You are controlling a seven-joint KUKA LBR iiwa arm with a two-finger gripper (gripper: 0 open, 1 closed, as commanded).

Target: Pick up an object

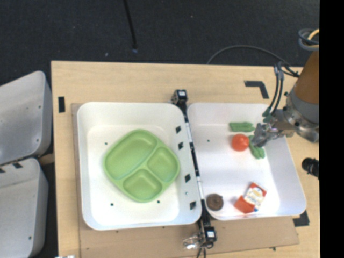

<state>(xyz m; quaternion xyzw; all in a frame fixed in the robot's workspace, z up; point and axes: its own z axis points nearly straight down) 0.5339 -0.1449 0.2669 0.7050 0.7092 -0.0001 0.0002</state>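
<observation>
1. Since the task leaves the choice of object free, the nearest candidates in the right bin (pixel 279 198) are the brown disc (pixel 215 201) at its near left corner and the red-and-white packet (pixel 251 197) just to the disc's right; both lie apart from anything else.
2. Farther back, the red ball (pixel 240 142) sits just beside a small green piece (pixel 258 151), with a longer green piece (pixel 241 126) behind it.
3. The gripper (pixel 262 135) hangs over this far cluster, right above the small green piece (whether it is open or closed I cannot tell).
4. A good grasp here probably means descending straight onto one item, since the ball could roll away if nudged.
5. The arm (pixel 305 98) reaches in from the right, wrist angled down toward the bin.
6. The left bin (pixel 86 144) holds a green divided plate (pixel 141 165).
</observation>
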